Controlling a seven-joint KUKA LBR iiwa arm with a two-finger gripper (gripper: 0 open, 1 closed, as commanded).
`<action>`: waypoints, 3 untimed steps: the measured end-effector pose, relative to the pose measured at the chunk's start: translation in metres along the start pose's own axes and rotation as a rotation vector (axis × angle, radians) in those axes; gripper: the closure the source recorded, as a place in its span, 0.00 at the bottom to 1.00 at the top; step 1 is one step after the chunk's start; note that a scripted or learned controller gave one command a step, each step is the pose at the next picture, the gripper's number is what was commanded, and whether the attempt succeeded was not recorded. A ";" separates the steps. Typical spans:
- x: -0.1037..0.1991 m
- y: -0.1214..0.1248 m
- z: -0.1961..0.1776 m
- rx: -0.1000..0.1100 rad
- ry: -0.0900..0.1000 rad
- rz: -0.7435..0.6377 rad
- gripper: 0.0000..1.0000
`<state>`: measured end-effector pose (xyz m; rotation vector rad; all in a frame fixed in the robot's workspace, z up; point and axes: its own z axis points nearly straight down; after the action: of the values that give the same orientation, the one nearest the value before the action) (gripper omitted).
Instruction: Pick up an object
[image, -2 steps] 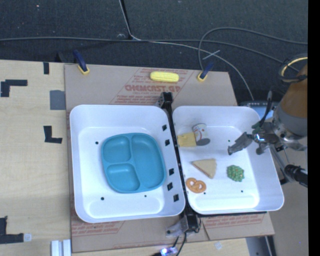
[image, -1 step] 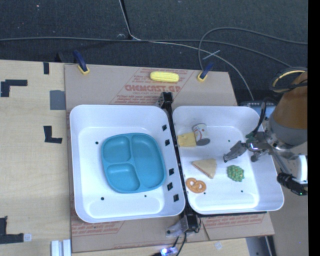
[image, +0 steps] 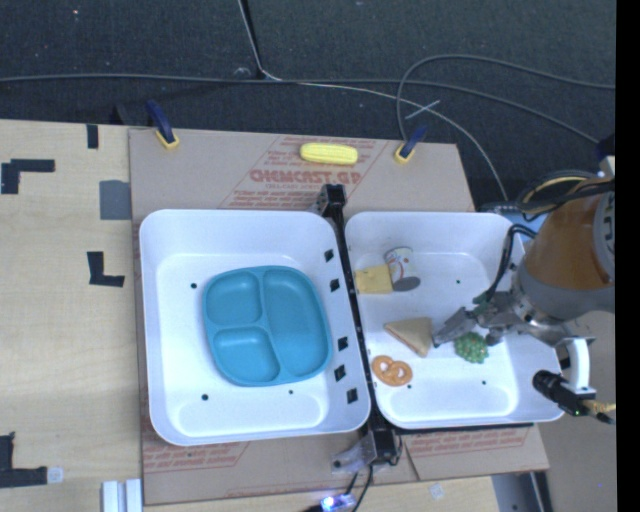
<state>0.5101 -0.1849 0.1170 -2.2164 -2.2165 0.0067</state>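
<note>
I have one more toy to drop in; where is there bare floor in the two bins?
Left bin: bare strips all around the blue plate, widest at its near edge. Right bin: bare along the far wall. Crowded: the middle, with cheese, wedge, pretzel, broccoli and gripper.

Two white bins (image: 160, 300), one blue tray (image: 267, 325), one pretzel (image: 391, 371), one broccoli (image: 471, 349), two wedges (image: 410, 335)

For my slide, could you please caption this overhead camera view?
Gripper over right bin beside green broccoli toy; blue divided plate in left bin.
</note>
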 end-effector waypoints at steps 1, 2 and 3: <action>-0.003 0.003 0.029 -0.016 -0.010 0.001 0.00; -0.005 0.005 0.015 -0.026 -0.016 0.002 1.00; -0.003 0.013 -0.046 -0.013 -0.004 -0.002 1.00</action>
<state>0.5233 -0.1880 0.1627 -2.2228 -2.2270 -0.0035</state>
